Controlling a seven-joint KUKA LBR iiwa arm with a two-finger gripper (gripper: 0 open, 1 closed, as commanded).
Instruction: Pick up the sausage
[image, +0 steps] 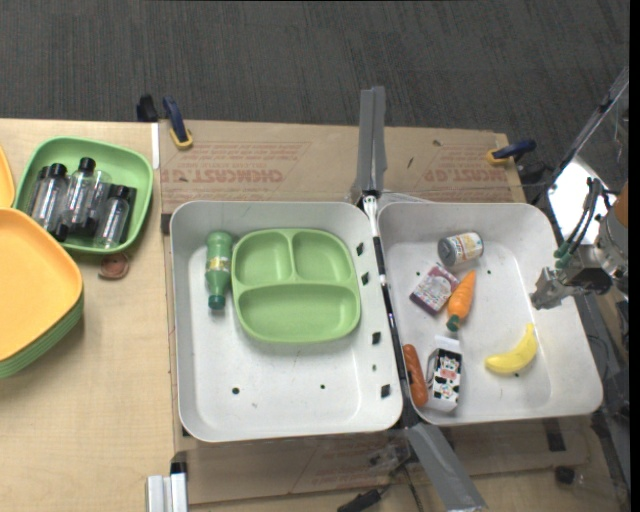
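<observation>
One sausage (414, 375) lies against the right bin's (500, 404) left wall, touching the milk carton (445, 373). Hand (550, 289) hovers at the right rim; its grip, I can't tell.

arm (605, 215) — grey metal links, thin rods | gripper (548, 290) — dull grey (greenish spot above)

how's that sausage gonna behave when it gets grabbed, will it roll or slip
The sausage looks smooth and rounded, so it may slip or roll if pinched off-centre. It lies along the right bin's left wall beside the milk carton, so there seems little room either side. It is probably light and fairly stiff.
</observation>
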